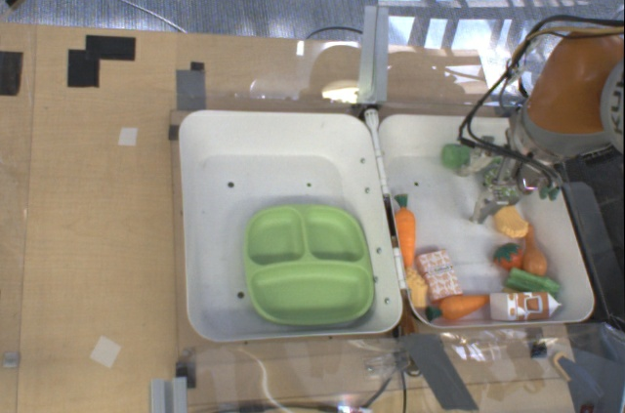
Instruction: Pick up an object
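My gripper (500,198) hangs over the right bin (430,157), in its upper right part, under the orange wrist band. It stands open, with nothing between its fingers. A yellow toy (511,224) lies just below the fingertips. A green toy (454,155) lies to the gripper's upper left. Further down the bin are an orange carrot (404,230), a pink box (439,272), a second carrot (461,307), a white bottle (522,306), a green vegetable (532,282) and a red-orange piece (510,256).
The left bin (225,157) holds a green divided plate (308,263). A ridge (383,196) separates the two bins. Black cables (488,99) loop beside the wrist above the right bin's back wall.
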Tool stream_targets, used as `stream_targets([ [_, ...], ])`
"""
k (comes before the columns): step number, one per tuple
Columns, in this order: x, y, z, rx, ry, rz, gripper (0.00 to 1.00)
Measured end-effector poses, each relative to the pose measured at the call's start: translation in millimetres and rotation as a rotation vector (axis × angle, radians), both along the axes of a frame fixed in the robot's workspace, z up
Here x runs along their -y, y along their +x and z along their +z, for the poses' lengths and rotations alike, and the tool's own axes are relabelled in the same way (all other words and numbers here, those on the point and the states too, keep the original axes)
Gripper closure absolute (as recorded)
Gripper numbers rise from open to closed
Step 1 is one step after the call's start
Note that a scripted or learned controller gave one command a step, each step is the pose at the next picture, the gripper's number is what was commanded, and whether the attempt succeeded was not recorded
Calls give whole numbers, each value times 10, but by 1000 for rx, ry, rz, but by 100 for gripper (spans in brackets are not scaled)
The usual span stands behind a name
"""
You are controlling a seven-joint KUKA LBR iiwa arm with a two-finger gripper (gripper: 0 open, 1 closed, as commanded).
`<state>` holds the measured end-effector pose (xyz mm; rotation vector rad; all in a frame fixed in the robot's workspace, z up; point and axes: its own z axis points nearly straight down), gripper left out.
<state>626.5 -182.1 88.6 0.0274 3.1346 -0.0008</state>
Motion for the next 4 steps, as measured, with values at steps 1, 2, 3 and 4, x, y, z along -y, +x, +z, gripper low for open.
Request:
stream_targets([
  [1,250,-511,8,6,-3,70,0],
  [2,192,-1091,19,9,-3,41,0],
  [3,184,-1051,145,20,-6,48,100],
  [4,-227,-1048,1125,9,0,-141,100],
])
